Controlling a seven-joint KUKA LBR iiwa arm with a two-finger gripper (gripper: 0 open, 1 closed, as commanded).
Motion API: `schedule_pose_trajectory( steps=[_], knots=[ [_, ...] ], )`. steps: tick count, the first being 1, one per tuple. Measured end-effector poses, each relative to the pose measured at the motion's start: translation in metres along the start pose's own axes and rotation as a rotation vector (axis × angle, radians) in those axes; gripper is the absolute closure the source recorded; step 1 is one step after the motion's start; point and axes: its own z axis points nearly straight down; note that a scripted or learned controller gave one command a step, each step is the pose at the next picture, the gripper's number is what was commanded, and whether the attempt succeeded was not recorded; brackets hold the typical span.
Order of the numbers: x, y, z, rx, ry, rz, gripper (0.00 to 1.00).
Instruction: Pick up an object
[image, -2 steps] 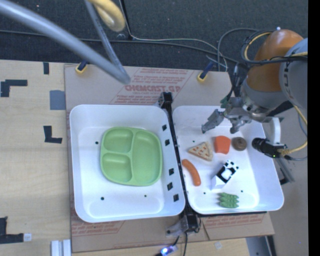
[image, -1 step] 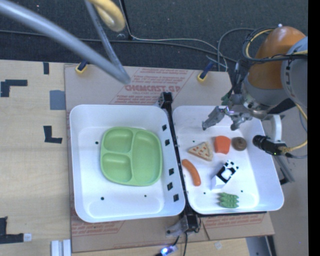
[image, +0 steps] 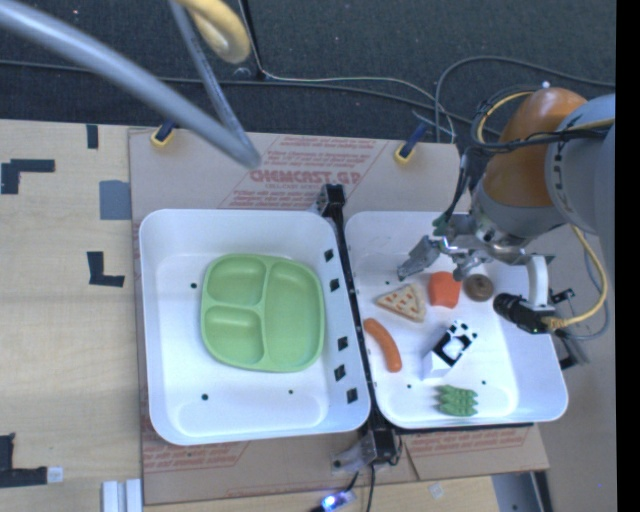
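**A:** Where is the arm?

**B:** It reaches in from the right, grey with the orange band (image: 530, 140) above the wrist, and hangs over the right bin (image: 530, 405). The jaws of the gripper (image: 432, 262) sit over the upper part of that bin, pointing down and to the left.

**A:** Are the jaws apart or together?

**B:** I cannot tell. The fingers look like one grey cluster from this angle, and I see nothing between them.

**A:** What lies in the right bin?

**B:** An orange-red block (image: 444, 290) just below the jaws, with a brown round piece (image: 479, 287) beside it on the right. To the left of the block lies a pizza slice (image: 403, 302), tan with red dots. Below that is an orange sausage (image: 383, 344), lying at a slant near the divider (image: 345, 300) between the bins. A black-and-white object (image: 453, 343) sits near the bin's middle, and a green bumpy piece (image: 457, 401) rests near the front edge.

**A:** Is any of them touched by the jaws?

**B:** The orange-red block is nearest, but whether it is touched I cannot say.

**A:** And the left bin?

**B:** The left bin (image: 170, 400) holds a green divided plate (image: 264, 311) with three compartments, lying flat near its middle. Both bins stand on a cardboard sheet (image: 300, 170) on the table (image: 60, 330).
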Motion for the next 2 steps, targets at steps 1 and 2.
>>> schedule_pose_trajectory(
  steps=[1,2],
  knots=[
    [0.002,-0.002,0.063,-0.004,-0.001,-0.002,0.0],
    [0.002,0.002,0.078,-0.015,-0.001,-0.001,0.0]
  ],
)
